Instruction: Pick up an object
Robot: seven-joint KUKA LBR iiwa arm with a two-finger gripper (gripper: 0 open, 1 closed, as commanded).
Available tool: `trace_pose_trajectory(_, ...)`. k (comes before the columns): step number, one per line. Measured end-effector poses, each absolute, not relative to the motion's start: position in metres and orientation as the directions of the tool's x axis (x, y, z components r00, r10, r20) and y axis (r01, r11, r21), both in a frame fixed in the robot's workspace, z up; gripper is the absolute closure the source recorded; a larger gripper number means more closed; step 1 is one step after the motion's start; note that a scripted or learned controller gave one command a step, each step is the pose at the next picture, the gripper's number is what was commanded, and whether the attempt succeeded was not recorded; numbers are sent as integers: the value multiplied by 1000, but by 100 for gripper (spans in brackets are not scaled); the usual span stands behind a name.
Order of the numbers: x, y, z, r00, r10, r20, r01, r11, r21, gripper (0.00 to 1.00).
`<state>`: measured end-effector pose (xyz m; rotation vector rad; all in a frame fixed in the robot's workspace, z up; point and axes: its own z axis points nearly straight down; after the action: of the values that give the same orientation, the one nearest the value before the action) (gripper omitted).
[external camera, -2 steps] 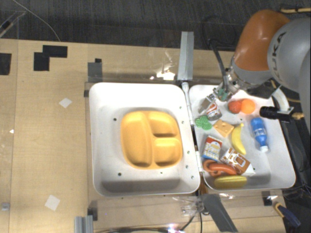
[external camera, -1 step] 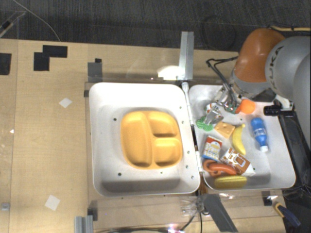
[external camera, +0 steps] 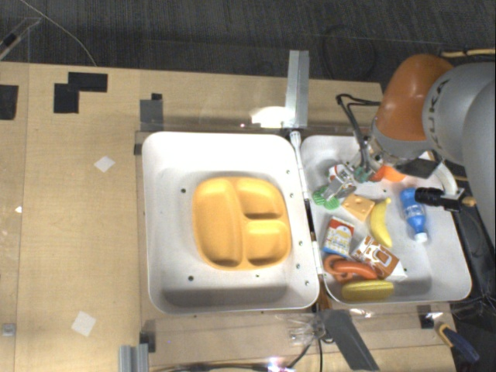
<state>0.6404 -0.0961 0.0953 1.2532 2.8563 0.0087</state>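
The claw (external camera: 358, 170) is down in the right white bin (external camera: 453, 281), right by a small green and white toy (external camera: 332, 192). I cannot tell if it is gripping. The toy touches a tan cheese wedge (external camera: 358, 206), with a yellow banana (external camera: 379, 223) near, so a grab could slip or bump them. The big grey arm (external camera: 457, 107) hides the bin's back corner. A yellow split tray (external camera: 240, 222) sits in the left bin

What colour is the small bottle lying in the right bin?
Blue with a white band, the small plastic bottle; clearest in the camera view.
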Motion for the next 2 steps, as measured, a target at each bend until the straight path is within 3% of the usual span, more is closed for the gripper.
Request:
trace_pose_trajectory(1, 623, -98, 95, -409, 912, -11, 912, 409, 21, 0)
trace_pose_trajectory(2, 633, -90, 94, -270, 963, -7, 963, 270, 19, 0)
